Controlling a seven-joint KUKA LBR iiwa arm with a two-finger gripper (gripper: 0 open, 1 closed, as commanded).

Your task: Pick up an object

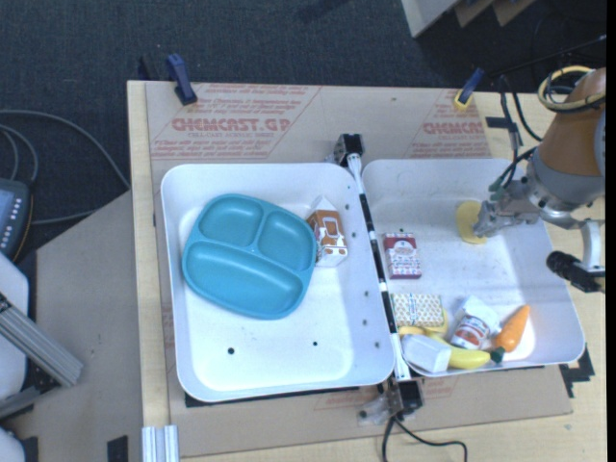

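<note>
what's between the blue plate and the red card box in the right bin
In the camera view, a small orange-and-white carton beside the blue plate, then the bins' rims, before the red card box.

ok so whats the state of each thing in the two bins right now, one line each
blue divided plate: flat in the left bin, right way up
small carton: against the plate's right edge
red box: lying flat in the right bin
patterned packet: lying flat
banana: on its side at the near wall
carrot: tilted, tip up
yellow piece: on the bin floor, at the gripper
</note>
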